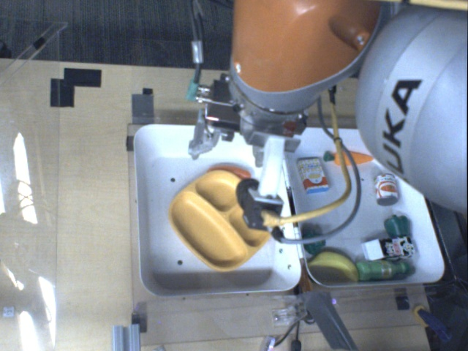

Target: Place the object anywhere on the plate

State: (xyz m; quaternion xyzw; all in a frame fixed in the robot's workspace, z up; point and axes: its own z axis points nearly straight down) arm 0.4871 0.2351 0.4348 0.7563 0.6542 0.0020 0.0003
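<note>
Plainly, glossy yellow plate (205, 229), lobed, in white bin (155, 196)

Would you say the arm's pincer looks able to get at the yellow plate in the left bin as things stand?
Probably yes: the pincer hangs above the left bin at the yellow plate's far rim, and most of the plate's face lies uncovered below the arm.

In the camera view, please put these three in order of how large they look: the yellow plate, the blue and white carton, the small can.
1. yellow plate, clearly the largest.
2. blue and white carton.
3. small can, only a little smaller than the carton.
</note>
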